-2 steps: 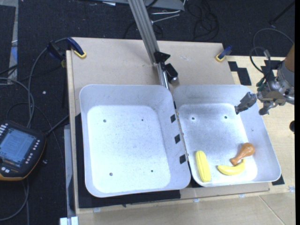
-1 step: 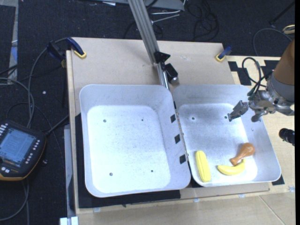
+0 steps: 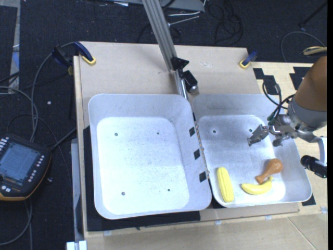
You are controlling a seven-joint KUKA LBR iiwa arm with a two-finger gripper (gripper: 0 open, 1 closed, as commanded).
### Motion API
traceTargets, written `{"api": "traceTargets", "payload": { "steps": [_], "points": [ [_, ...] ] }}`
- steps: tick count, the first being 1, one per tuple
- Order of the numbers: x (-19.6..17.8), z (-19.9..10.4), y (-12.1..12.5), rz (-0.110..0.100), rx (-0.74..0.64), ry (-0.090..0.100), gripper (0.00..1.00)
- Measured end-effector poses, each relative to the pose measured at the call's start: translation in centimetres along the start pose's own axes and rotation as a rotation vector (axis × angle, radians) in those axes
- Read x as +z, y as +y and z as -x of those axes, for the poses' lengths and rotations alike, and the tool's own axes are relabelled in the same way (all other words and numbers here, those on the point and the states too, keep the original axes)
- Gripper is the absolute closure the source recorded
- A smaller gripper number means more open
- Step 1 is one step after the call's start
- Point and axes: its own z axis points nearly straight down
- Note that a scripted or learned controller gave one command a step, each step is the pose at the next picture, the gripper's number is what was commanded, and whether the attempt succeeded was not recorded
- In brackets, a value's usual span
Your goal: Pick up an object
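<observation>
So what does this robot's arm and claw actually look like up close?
The arm comes in from the right as a rounded grey body with a broad orange band above the wrist. Dark cables loop beside it. At its end sits the claw, a small grey and dark metal piece over the right-hand bin. It is too small to make out markings.

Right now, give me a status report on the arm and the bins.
Gripper over right white bin, nothing between fingers. Yellow corn cob, yellow banana, brown drumstick untouched.
</observation>
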Motion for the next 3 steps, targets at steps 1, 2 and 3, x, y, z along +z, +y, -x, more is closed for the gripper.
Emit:
{"api": "traceTargets", "payload": {
  "steps": [1, 2, 3],
  "points": [
    [5.1, 0.0, -0.1, 0.002, -0.001, -0.001, 0.0],
    [3.9, 0.0, 0.0, 0.006, -0.001, -0.002, 1.0],
    [-0.6, -0.2, -0.5, 0.009, -0.001, -0.002, 1.0]
  ]
}}
